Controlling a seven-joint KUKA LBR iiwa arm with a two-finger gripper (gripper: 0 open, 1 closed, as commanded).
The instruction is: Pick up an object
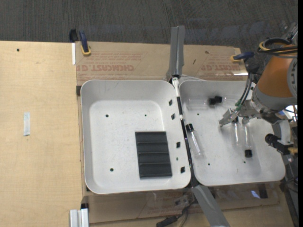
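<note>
My gripper (233,118) hangs over the right bin (265,176), in its upper right part, on the grey arm with the orange band (277,79). Just below it lies a clear, glassy object (239,134), hard to make out against the white floor. A small black piece (215,100) rests toward the bin's back, up and left of the gripper. Another small black piece (247,152) sits below it. A clear tube with a black cap (193,140) lies along the bin's left wall. I see nothing held in the gripper.
The left bin (94,174) holds a black ribbed rectangular block (153,154) at its lower right. A grey divider post (177,51) rises between the bins at the back. Cardboard (123,65) lies behind the bins, and bare wooden bench (38,126) stretches to the left.
</note>
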